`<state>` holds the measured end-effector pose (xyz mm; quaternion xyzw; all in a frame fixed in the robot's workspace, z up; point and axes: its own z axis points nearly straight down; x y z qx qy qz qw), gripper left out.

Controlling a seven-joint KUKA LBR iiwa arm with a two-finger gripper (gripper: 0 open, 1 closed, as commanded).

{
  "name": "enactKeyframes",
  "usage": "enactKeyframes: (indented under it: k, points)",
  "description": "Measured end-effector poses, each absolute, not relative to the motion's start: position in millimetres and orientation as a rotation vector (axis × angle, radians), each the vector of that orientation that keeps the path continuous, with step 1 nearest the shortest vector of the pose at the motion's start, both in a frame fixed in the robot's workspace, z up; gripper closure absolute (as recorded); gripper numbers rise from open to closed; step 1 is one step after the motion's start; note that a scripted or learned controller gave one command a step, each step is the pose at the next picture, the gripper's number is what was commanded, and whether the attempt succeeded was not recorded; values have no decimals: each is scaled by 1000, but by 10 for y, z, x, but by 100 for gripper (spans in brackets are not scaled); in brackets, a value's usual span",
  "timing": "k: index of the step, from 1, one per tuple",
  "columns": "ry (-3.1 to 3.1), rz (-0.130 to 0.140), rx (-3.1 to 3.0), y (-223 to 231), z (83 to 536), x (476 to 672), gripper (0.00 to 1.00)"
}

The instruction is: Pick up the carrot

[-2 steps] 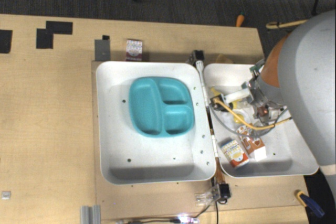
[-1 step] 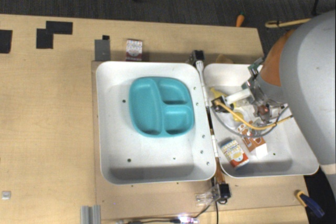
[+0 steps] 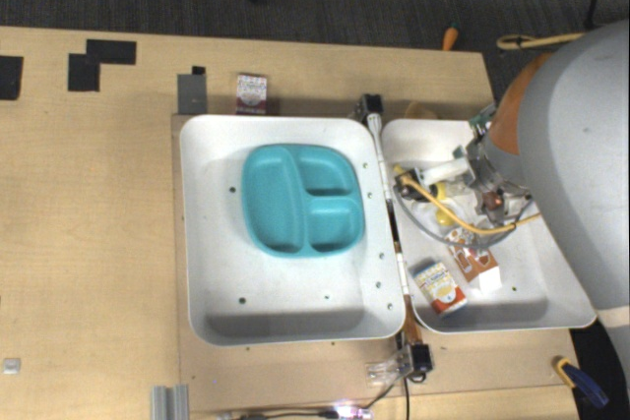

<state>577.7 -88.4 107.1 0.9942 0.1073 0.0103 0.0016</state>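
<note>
Carrot unclear, arm (image 3: 581, 162) over right bin (image 3: 522, 310)

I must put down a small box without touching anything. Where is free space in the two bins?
In the left bin, bare floor rings the teal divided plate, widest along the near wall. The right bin is crowded: arm, cables and small packets; only its near right corner is bare.
</note>
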Motion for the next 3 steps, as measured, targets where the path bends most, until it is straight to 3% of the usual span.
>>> enactKeyframes:
  k: [2, 3]
  points:
    - [361, 27, 3117, -889, 1068, 5847, 0]
    - [343, 46, 3112, -880, 1071, 5816, 0]
